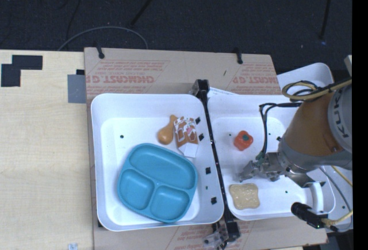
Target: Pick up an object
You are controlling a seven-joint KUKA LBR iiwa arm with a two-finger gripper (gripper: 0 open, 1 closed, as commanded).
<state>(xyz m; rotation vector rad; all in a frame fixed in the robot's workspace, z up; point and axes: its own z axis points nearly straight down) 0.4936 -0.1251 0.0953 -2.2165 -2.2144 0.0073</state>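
Observation:
In the right bin [270, 114] lie a small orange-red toy vegetable with a green top [243, 139] and a flat tan slice that looks like toast [244, 196]. My gripper [250, 171] hangs low over the right bin, between those two, just above the toast and below-right of the orange piece. I see nothing between its fingers. The left bin [106, 128] holds a blue divided plate [156, 181], a tan drumstick-shaped toy [166, 131] and a brown and white patterned piece [186, 131].
A black divider [208, 151] runs between the two bins. The arm's orange band [313, 125] and black cables [265, 122] cover the right bin's right part. Cardboard lies under the bins, on a pale wooden bench [40, 157].

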